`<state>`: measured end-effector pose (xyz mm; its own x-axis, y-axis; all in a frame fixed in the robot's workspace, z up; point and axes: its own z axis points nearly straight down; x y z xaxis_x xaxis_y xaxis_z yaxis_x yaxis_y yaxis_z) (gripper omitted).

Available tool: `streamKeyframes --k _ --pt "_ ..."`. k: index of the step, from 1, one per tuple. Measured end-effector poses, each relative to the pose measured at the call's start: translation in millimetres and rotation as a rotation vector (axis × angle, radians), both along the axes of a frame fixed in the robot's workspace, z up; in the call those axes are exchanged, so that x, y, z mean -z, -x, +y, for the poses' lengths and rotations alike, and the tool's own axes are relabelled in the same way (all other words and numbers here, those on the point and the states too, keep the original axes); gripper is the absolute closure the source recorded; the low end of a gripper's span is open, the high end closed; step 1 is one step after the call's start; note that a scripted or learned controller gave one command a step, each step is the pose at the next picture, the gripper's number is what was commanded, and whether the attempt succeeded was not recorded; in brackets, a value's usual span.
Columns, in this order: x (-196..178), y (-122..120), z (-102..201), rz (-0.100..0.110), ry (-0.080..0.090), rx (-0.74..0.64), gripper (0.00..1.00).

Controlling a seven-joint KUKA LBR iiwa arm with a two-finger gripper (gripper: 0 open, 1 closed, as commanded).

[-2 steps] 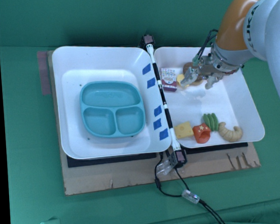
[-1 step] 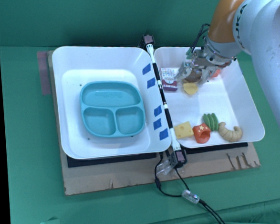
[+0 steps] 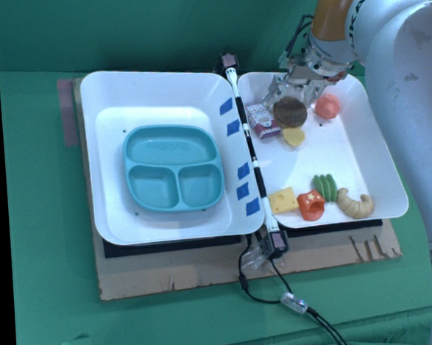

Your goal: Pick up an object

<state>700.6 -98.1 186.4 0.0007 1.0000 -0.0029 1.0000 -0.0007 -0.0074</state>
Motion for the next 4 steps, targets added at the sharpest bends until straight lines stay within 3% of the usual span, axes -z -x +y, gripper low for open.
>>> streamKeyframes --k 3,4 --pt "0 0 1 -0.001 0.004 0.002 0.0" --pt "0 5 -11 -0.014 0.0 0.002 0.0"
